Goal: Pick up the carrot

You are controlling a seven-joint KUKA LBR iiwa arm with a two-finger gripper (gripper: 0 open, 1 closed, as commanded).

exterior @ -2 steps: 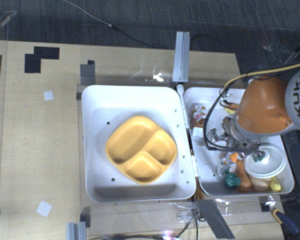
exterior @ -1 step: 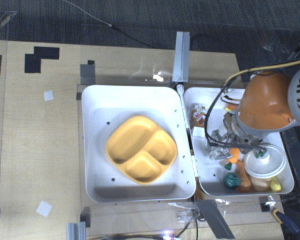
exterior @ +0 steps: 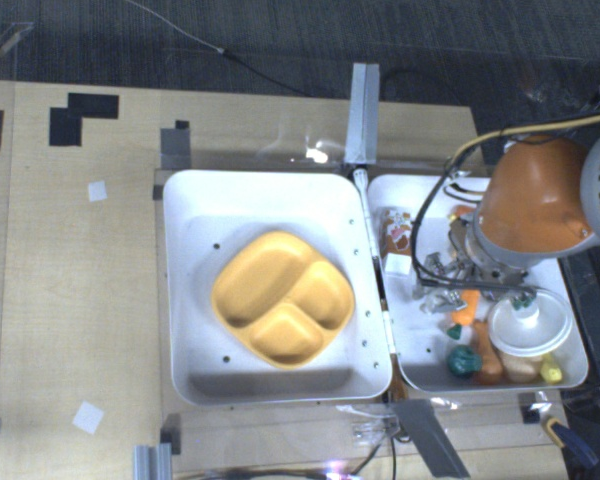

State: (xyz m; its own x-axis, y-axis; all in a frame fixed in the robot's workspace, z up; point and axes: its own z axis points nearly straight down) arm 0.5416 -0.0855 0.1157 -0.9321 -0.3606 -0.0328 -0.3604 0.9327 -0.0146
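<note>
My gripper (exterior: 458,290) hangs over the right bin (exterior: 405,368), and I cannot tell how it is set. The carrot (exterior: 464,315) lies just under it, beside the white bowl (exterior: 528,320). It looks small, light, hard; I would pinch its middle.

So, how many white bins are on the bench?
2. The left bin holds a yellow divided tray; the right bin holds small items under the arm.
</note>
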